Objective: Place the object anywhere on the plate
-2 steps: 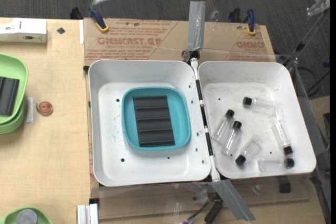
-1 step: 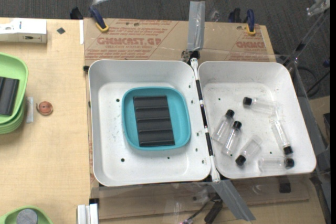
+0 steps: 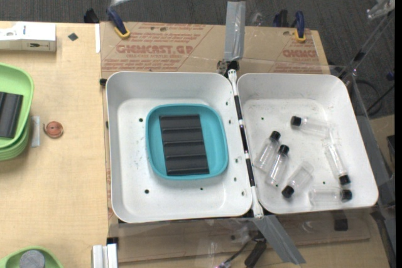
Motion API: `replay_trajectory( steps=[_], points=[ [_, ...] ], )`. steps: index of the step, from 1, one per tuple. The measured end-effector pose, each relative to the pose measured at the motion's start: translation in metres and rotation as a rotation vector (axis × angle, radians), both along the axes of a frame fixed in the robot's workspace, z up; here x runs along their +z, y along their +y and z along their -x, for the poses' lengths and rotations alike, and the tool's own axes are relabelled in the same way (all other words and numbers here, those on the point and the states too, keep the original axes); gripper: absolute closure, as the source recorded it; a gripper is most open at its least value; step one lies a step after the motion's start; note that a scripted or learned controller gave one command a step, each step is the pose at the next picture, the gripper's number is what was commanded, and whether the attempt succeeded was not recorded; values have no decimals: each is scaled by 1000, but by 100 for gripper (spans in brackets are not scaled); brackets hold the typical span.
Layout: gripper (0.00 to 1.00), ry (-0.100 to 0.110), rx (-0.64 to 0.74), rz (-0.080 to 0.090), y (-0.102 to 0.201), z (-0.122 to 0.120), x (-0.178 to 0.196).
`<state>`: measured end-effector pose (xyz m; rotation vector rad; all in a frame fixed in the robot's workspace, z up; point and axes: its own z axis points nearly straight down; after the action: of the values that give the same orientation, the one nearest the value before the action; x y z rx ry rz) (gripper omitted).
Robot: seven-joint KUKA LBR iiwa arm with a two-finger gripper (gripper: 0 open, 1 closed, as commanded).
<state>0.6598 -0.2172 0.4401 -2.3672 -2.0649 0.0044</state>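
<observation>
A teal square plate (image 3: 154, 135) lies in the middle of the left white bin (image 3: 125, 198). A dark ribbed block (image 3: 184, 144) rests on the plate and covers most of its centre. In the right white bin (image 3: 267, 94) lie several clear vials with black caps. Two of them (image 3: 269, 149) (image 3: 277, 164) sit side by side near the bin's left wall. Another vial (image 3: 296, 181) lies below them, one (image 3: 308, 125) lies farther back, and others (image 3: 336, 163) lie near the right wall.
A green tray (image 3: 14, 135) holding a dark item sits at the left edge, with a small orange disc (image 3: 54, 129) beside it. Cardboard (image 3: 163, 47) held by clamps lies behind the bins. A white box (image 3: 25, 37) rests at the far left.
</observation>
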Motion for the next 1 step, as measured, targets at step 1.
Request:
replay_trajectory(
  steps=[1],
  points=[
    [0,0,0,0,0,0,0]
  ],
)
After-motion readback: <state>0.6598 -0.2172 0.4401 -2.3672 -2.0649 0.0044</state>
